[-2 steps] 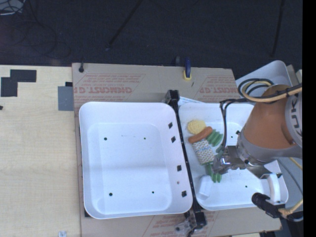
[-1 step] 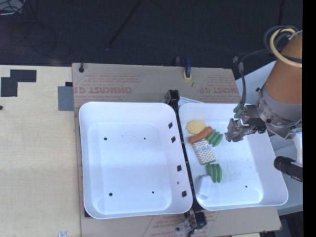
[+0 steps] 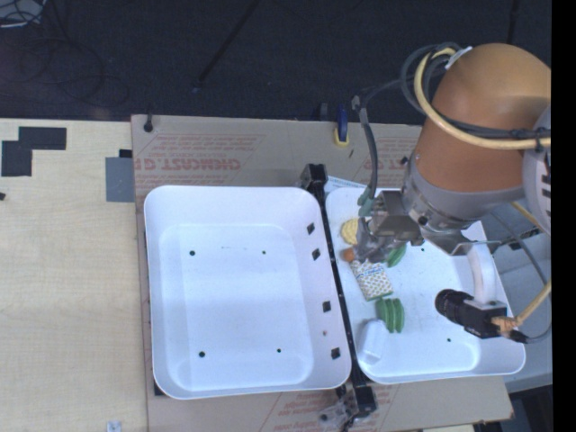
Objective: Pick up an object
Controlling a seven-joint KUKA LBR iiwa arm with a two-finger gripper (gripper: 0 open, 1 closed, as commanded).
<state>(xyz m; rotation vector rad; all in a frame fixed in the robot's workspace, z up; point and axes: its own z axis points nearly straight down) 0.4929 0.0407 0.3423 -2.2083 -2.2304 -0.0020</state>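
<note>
Camera view: the gripper (image 3: 367, 252) is lowered into the right bin (image 3: 432, 367), just above a checkered packet (image 3: 374, 281) (a green object (image 3: 391, 314) lies beside it). Whether the jaws are open or hold anything cannot be told.

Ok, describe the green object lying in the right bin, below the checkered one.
The green object is small, elongated and lobed, like a pea pod or a leafy toy; its material is unclear. It lies flat on the right bin floor, just below the white checkered block, possibly touching it, with a pale white item at its lower left.
</note>
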